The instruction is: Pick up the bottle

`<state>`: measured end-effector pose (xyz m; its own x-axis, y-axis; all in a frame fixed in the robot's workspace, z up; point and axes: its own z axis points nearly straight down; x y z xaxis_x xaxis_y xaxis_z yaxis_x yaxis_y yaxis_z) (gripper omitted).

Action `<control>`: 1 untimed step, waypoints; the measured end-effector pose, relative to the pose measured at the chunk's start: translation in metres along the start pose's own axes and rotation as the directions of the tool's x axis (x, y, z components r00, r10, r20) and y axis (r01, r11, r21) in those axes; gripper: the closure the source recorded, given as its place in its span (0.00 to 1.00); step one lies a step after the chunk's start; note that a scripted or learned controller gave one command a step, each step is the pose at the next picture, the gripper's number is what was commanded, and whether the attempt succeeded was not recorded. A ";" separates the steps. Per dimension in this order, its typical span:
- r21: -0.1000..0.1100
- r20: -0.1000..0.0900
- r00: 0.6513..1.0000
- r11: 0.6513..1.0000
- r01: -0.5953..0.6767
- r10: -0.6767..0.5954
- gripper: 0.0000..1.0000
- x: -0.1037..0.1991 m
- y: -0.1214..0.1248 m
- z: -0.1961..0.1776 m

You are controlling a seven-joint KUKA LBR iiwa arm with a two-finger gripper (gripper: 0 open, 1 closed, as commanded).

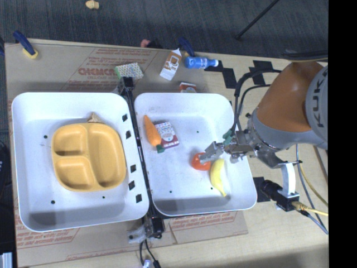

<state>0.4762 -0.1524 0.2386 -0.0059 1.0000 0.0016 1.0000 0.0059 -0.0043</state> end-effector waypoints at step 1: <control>0.002 -0.001 1.000 1.000 0.005 -0.005 1.00 0.000 0.000 -0.010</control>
<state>0.4766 -0.1522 0.2487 -0.0110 0.9999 0.0022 0.9999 0.0110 -0.0064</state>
